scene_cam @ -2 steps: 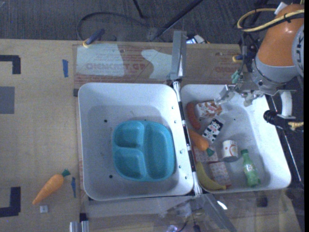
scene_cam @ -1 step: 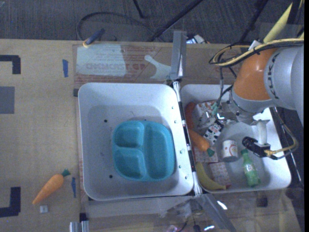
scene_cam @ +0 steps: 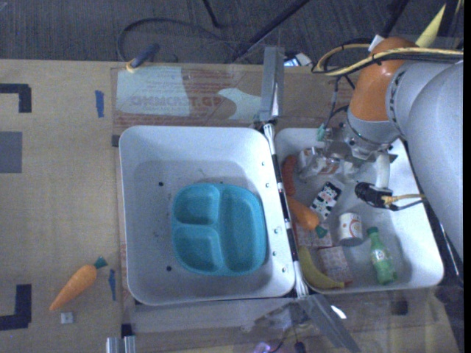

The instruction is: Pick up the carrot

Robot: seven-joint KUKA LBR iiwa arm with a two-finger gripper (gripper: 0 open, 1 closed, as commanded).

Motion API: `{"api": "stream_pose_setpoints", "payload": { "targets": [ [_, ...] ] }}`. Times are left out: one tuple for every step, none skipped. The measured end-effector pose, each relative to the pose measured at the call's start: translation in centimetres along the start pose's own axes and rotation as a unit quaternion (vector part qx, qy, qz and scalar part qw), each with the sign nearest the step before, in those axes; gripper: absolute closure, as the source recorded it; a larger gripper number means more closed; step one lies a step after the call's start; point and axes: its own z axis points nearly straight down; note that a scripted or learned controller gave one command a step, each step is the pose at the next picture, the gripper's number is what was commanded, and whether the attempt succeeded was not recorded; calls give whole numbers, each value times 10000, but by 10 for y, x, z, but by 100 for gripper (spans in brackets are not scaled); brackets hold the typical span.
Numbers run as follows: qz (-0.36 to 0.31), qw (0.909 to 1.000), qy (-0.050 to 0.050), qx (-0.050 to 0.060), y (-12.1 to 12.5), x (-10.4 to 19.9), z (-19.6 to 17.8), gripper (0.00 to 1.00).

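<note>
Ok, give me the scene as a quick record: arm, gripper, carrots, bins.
arm: reaches in from the right, over the right bin
gripper: above the right bin's upper left area
carrot in bin: by the right bin's left wall, below the gripper
carrot outside: on the bench, left of the left bin
left bin contents: teal divided plate
right bin extras: banana, green bottle

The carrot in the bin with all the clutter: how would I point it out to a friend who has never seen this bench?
Find the right white bin, the one under the grey arm. Along its left wall lies the carrot, an orange cone with a small green tip, below a reddish sausage shape and above the yellow banana. A second carrot lies outside the bins, far left.
</note>
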Motion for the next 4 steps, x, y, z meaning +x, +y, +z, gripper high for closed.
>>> {"api": "stream_pose_setpoints", "payload": {
  "targets": [
    [1278,9911,56,-355,-60,-11,3,0],
    [-233,9990,9,-375,-113,-9,6,0],
    [1041,9938,56,-376,-170,-24,10,0],
    [281,9990,14,-357,-182,3,-87,0]
  ]
}}
